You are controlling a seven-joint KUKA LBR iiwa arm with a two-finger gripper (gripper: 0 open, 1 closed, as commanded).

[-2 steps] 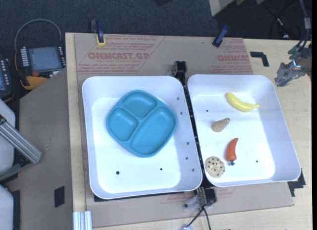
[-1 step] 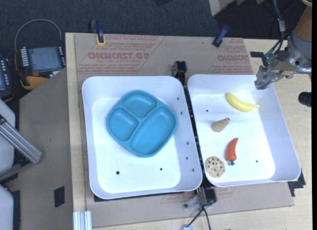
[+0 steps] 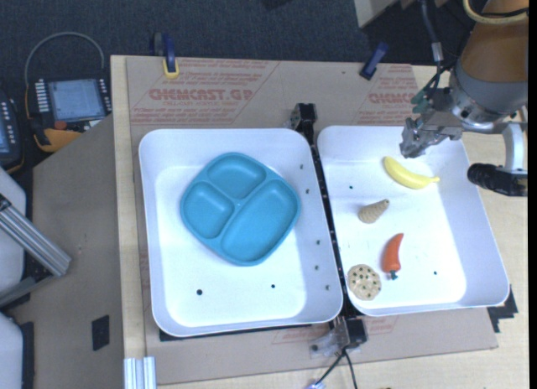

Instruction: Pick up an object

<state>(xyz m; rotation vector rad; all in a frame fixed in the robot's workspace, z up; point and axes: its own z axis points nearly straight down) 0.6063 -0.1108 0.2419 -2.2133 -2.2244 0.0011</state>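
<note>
In the right bin (image 3: 470,295) lie a yellow banana (image 3: 409,173), a tan cone-shaped piece (image 3: 374,210), a red chili pepper (image 3: 393,254) and a round speckled cookie (image 3: 364,281). My gripper (image 3: 413,146) hangs over the bin's back part, just above and slightly left of the banana's upper end. Nothing shows between its tips, which look close together. The arm with its orange band reaches in from the upper right.
The left bin (image 3: 168,295) holds a blue divided plate (image 3: 241,207). A black clamp (image 3: 304,116) sits at the back between the bins. Cables and a small screen device (image 3: 75,98) lie off the bench to the left.
</note>
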